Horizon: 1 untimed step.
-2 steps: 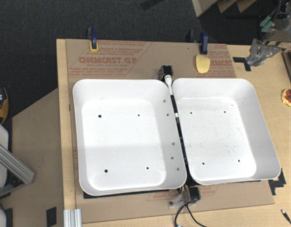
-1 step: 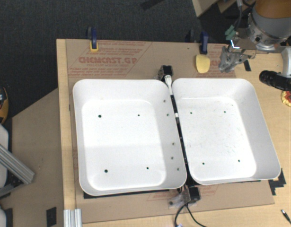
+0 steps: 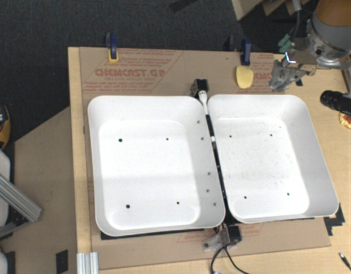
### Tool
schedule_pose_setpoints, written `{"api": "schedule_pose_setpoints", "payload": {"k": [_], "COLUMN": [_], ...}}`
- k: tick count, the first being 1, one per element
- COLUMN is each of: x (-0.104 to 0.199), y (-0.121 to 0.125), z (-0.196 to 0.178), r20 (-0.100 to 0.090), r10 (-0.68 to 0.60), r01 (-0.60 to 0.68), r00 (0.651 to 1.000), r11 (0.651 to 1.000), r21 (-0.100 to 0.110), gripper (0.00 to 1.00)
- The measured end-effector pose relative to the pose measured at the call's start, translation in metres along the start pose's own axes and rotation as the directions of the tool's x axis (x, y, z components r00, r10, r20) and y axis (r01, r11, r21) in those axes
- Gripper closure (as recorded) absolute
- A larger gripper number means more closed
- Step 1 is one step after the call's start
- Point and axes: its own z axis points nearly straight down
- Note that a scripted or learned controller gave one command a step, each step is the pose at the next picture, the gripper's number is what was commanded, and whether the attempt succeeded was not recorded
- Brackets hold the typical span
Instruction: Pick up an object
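We're looking down on a brown board with red lettering across its far strip, set on a pale bench over dark carpet. Two shallow white bins sit side by side on it: the left bin and the right bin, rims nearly touching along the middle, each floor marked with a few small dark dots. A black fitting sits at the far end of the seam between them, and a cable trails off the near end. Two blue clamps pin the board's far edge, one on the left and one nearer the right. A metal rail lies at a slant off the lower left.

Now the arm: the orange band shows at the top right corner, and the gripper hangs over the board just beyond the far rim of the right bin. Spread or pressed together? Cannot tell from this angle, and nothing shows in its grasp.

The yellow lump lies on the board just below the right-hand clamp, outside both bins, near the gripper's side but apart from it.
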Motion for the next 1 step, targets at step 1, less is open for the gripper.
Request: {"api": "schedule_pose_setpoints", "payload": {"k": [1], "x": [0.0488], "y": [0.0481], "z": [0.0609], "r20": [-0.002], "r10": [-0.006], "r01": [0.006], "r00": [1.000], "r11": [1.000], "r21": [0.003], "gripper": [1.00]}}
